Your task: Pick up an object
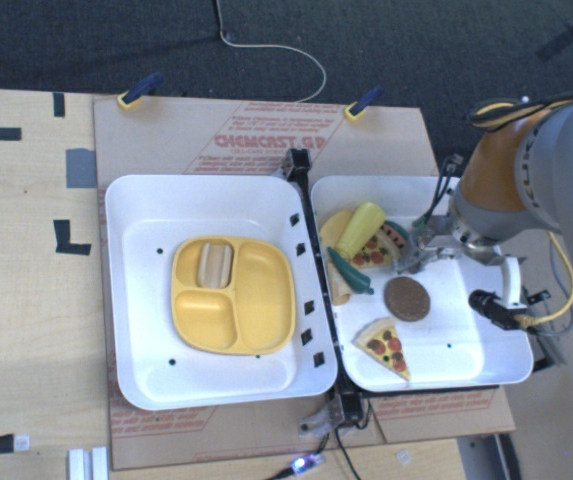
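Bench: left bin point(136, 268) holds yellow tray point(256, 313); right bin point(466, 363), pizza slice point(384, 347), brown disc point(406, 298)

Arm point(526, 173) in from right edge, grey links, orange band above wrist. Wrist angled down-left over right bin's right half. Gripper point(413, 253) low, near centre of right bin, pointing left. Finger state unclear.

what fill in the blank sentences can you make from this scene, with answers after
1. The yellow divided plate lies in the ___ bin.
2. The pizza slice lies in the ___ bin.
3. The brown round patty sits just ___ the pizza slice in the picture.
4. The gripper hangs over the ___ bin.

Answers: left; right; above; right
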`<state>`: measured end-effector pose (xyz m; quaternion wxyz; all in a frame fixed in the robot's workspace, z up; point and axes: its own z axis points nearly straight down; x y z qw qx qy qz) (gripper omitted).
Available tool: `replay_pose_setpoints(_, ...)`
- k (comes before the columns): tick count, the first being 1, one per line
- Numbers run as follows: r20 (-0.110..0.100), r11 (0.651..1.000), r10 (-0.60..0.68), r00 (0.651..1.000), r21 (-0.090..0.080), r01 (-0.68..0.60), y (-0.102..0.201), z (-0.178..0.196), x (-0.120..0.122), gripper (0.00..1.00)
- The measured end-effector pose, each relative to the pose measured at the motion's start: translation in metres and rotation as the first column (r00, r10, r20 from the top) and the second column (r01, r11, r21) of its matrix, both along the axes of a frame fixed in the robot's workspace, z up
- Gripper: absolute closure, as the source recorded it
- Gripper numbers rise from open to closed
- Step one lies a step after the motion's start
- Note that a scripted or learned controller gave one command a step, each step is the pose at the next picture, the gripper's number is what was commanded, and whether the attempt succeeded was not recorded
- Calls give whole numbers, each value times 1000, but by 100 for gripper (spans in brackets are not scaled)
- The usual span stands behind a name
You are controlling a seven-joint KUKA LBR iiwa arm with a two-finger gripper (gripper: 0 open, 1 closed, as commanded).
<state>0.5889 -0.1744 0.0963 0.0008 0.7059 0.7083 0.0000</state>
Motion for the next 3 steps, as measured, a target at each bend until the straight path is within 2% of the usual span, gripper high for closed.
replay_pose_setpoints(1, 1, 1000, -3, 1000, 1, 3, -1, 42, 3, 100)
replay_pose_setpoints(2, 3, 1000, -2, 1000, 0, 2, -1, 101, 12, 100)
replay_pose_setpoints(3, 0, 1000, -2, 1000, 1, 2, 0, 129, 13, 100)
